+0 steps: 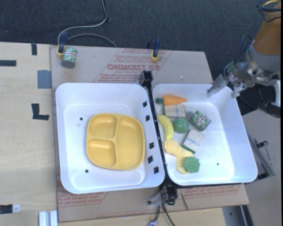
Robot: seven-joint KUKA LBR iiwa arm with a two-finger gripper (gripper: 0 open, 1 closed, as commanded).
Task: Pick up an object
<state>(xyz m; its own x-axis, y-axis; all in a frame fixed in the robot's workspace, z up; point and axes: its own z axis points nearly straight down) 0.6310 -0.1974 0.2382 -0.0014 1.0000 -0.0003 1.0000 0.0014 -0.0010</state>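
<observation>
Overhead, the arm (266, 36) is reaching in from the right, its orange band sitting high near the frame's edge. The gripper (220, 84) is hanging over the far right corner of the right bin (226, 173), above the rim; its two fingers are standing apart, one pointing toward the bin's inside, and nothing is lying between them.

All pickable things are lying in the left half of the right bin, well apart from the gripper. A carrot (174, 99) is lying at the far side, a patterned box (174, 111) just beside it. A banana (167, 126) is running along the divider, touching a green ball (181, 125). A green packet (200, 120) is sitting to the right of the ball, a second box (193, 140) below it. A yellow piece (177, 149) is lying near the front, touching a green knobbly block (192, 164).

The left bin (66, 126) is holding a yellow tray (115, 141) with three compartments. A small can (69, 56) is standing on the cardboard (122, 67) behind the bins.
</observation>
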